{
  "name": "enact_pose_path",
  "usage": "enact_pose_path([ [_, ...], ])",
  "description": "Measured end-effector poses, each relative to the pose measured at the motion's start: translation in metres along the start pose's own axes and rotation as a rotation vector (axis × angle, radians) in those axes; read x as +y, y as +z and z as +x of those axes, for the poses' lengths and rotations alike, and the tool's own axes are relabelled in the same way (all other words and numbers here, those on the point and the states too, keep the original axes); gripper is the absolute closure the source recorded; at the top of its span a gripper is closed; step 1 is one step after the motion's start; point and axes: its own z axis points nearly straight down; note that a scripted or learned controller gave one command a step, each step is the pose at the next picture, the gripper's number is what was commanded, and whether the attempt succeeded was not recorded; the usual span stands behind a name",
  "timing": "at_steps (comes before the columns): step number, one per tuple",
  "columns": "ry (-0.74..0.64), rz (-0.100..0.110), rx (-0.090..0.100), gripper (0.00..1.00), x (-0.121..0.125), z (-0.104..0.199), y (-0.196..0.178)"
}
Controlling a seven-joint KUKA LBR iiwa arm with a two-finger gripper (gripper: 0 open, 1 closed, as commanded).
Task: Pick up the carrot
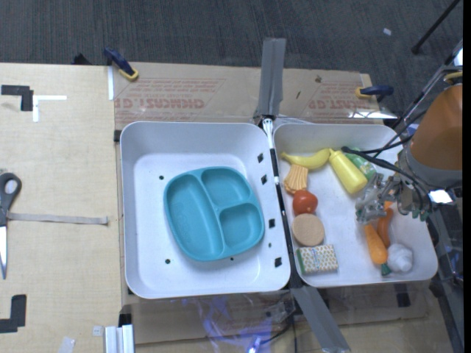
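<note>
Red lettering runs across the cardboard sheet behind the bins, but it lies reversed to the camera and is too faint to read with confidence. No other label is legible; the patterned packet at the near edge of the right bin carries a print too small to make out.

The arm comes in from 3 o'clock, its orange band showing at the right edge, with black cables looping over the far wall of the right bin. Its gripper is lowered into the bin's right half, pointing toward 9 o'clock. Whether it is spread or pressed together cannot be told; the metal parts blur together there.

The carrot lies in the right bin at about 5 o'clock from the gripper, just beside it, long axis running from 12 to 6 o'clock, green end toward the near wall. A white ball-like item sits touching it at 3 o'clock.

Elsewhere in that bin: a banana and a yellow bottle toward 12 o'clock, corn, a tomato and a tan round cookie-like disc along the left wall.

The left bin holds a blue divided plate. Scissors lie on the bench at 9 o'clock.
</note>
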Motion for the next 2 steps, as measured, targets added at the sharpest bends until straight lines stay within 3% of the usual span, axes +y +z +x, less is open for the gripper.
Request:
enact_pose_path([
  [1,0.244,0.005,0.008,1.00,0.052,-0.033,-0.108],
  [2,0.323,0.005,0.010,1.00,0.076,-0.001,-0.084],
])
